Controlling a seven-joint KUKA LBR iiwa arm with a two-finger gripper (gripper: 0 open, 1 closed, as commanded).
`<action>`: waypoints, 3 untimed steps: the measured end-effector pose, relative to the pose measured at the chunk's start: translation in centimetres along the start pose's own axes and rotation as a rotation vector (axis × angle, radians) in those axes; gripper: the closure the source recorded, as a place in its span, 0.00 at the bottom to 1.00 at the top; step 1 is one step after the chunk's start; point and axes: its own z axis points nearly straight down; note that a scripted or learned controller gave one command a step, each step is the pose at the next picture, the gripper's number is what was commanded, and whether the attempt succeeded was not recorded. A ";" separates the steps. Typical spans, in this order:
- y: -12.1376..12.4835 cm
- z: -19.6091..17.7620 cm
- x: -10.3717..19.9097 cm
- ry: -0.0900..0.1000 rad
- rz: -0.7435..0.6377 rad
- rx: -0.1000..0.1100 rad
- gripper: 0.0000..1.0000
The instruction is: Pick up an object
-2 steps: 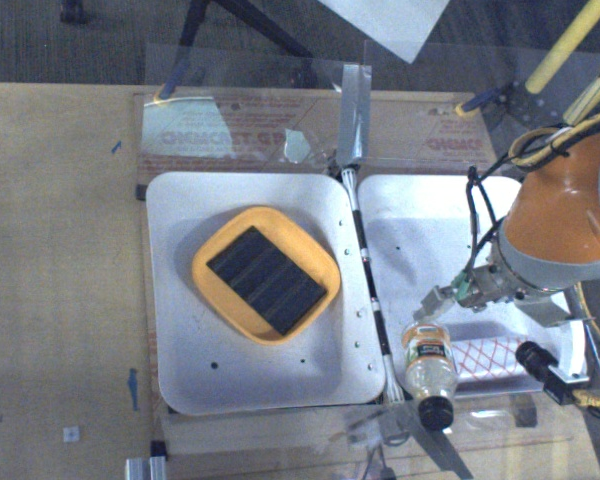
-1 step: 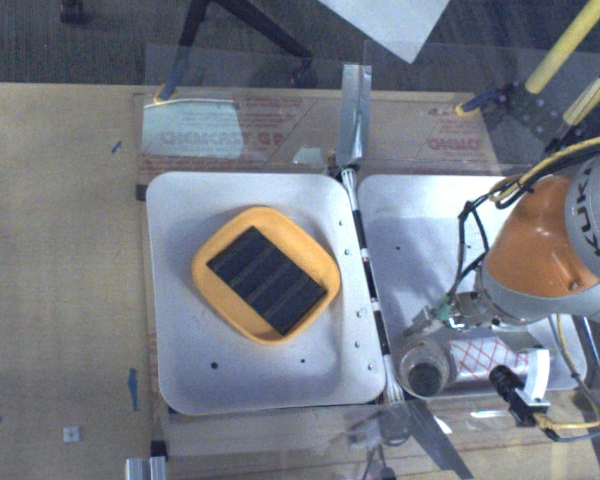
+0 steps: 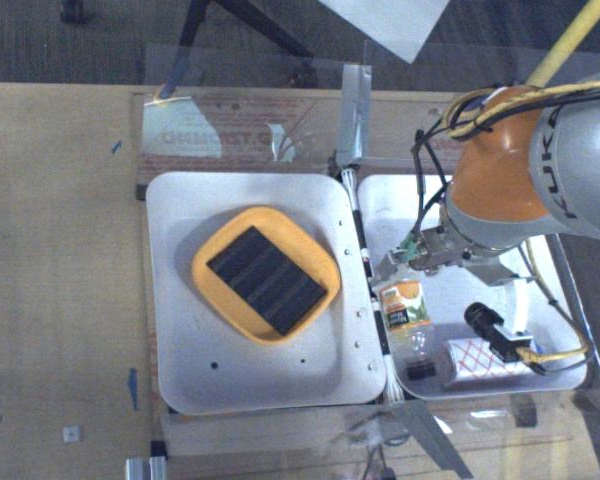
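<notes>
The small bottle (image 3: 404, 306) with the orange and green label is looking like the likeliest pick. It is lying on its side in the right bin (image 3: 392, 194), just to the right of the divider (image 3: 366, 268) between the two bins, with its long axis running roughly along that divider. It is probably going to feel light and stiff, but its rounded, glossy wall (likely thin plastic) is going to be slippery and inclined to roll, so closing across the labelled middle, square to its length, is seeming the safest hold. The gripper (image 3: 417, 255) is hanging just to the right of the divider too, a little farther back than the bottle and close above it; whether it is open or closed I cannot tell. A red-and-white patterned box (image 3: 478, 360) is resting farther right of the divider, toward the near edge. On the divider's other side, an orange dish (image 3: 212, 290) with a black ribbed insert is sitting in the left bin (image 3: 175, 218).
</notes>
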 end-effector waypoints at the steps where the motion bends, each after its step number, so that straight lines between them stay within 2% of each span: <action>1: 0.2 7.8 -8.5 0.000 0.065 0.002 0.00; 2: -0.7 9.6 -8.0 -0.001 0.117 -0.007 0.00; 3: -0.5 8.4 -8.2 -0.004 0.118 -0.015 1.00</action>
